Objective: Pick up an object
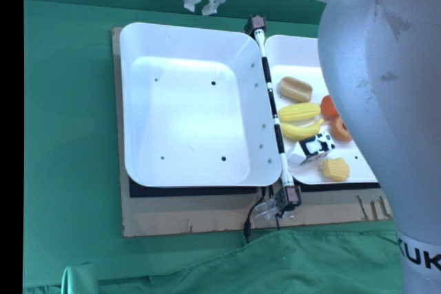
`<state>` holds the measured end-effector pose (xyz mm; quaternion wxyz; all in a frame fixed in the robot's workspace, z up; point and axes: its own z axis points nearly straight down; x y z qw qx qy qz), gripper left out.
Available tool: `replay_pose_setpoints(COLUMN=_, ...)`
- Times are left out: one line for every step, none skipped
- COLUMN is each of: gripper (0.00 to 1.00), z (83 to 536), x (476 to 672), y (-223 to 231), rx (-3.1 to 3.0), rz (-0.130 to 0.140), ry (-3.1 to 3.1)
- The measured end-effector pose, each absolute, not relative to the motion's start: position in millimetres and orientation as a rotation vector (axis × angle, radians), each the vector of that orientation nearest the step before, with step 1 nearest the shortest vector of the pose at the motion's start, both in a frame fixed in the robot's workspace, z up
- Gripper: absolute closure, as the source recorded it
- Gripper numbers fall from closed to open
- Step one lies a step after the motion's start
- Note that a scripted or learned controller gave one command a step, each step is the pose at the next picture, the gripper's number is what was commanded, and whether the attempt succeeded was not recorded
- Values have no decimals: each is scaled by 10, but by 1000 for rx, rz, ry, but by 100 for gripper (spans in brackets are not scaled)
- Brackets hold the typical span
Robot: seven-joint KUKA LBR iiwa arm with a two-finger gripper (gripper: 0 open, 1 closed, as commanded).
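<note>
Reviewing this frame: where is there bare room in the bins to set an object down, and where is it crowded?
The left bin has a bare floor from rim to rim. The right bin is crowded: bread roll, corn, banana and cow-patterned toy cluster beside the arm.

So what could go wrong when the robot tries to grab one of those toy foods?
The claw hangs above the far edge of the left bin, away from the food, so it may come down on nothing. The corn, banana and cow toy lie packed together in the right bin, so it might pinch two or knock one aside. The big grey arm also blocks part of that bin from the camera.
</note>
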<state>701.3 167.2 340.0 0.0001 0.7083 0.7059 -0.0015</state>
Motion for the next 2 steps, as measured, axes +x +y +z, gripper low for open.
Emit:
replay_pose_setpoints(gripper=100, z=4424, x=7013, y=1681, rx=2217, rz=18, ry=2216)
replay_pose_setpoints(gripper=0, z=4355, x=7011, y=1675, rx=2223, rz=2, ry=2218)
